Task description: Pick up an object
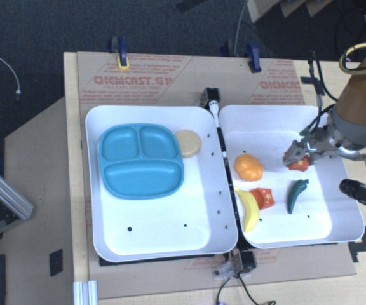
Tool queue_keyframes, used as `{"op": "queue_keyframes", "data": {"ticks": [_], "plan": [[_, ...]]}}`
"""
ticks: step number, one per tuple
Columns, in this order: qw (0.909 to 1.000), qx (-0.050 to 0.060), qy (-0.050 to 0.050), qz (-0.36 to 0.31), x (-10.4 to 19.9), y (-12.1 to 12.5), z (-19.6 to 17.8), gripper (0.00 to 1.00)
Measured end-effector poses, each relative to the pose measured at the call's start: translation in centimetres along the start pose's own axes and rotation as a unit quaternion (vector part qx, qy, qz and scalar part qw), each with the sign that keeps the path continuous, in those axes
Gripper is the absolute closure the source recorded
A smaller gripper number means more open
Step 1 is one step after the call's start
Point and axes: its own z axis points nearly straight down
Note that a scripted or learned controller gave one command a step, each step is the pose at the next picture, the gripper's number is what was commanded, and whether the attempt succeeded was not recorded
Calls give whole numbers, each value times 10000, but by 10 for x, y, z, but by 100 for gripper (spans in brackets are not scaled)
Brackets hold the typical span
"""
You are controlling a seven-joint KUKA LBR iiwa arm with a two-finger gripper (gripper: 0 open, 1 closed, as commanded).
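Over the right bin (335, 230) I see my pincer (295, 157) low, closed around a small red object (299, 164) that peeks out between its fingers. Nearby lie an orange fruit (249, 167), a banana (249, 210), a red piece (264, 197) and a green pepper (295, 195).
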Motion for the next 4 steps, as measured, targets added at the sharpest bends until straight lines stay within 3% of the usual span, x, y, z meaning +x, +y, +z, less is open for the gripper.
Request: {"op": "queue_keyframes", "data": {"ticks": [2,4], "plan": [[10000,0,1,-3,-4,4,-92,100],[10000,53,31,-28,105,33,-83,100]]}}
